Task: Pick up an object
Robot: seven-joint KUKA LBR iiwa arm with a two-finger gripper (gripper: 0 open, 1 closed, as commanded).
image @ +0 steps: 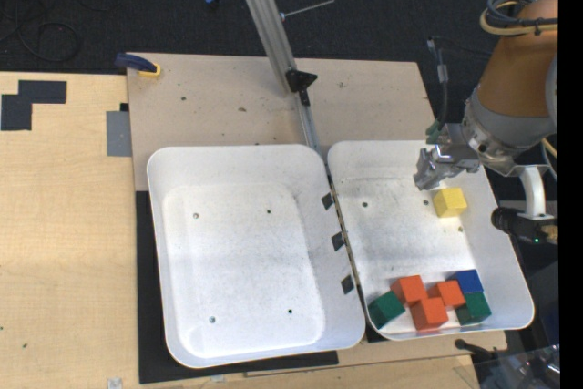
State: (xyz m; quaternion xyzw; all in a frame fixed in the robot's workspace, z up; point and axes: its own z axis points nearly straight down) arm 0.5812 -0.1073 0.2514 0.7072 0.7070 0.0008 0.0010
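Grey and orange, the arm [510,96] reaches in from the right over the right bin [383,196]. Its gripper [435,170] hovers just above and left of a yellow block [449,201] on the bin floor; whether its jaws are apart or closed, I cannot tell. Orange, green and blue blocks [433,298] cluster at the near edge, well apart from the gripper.
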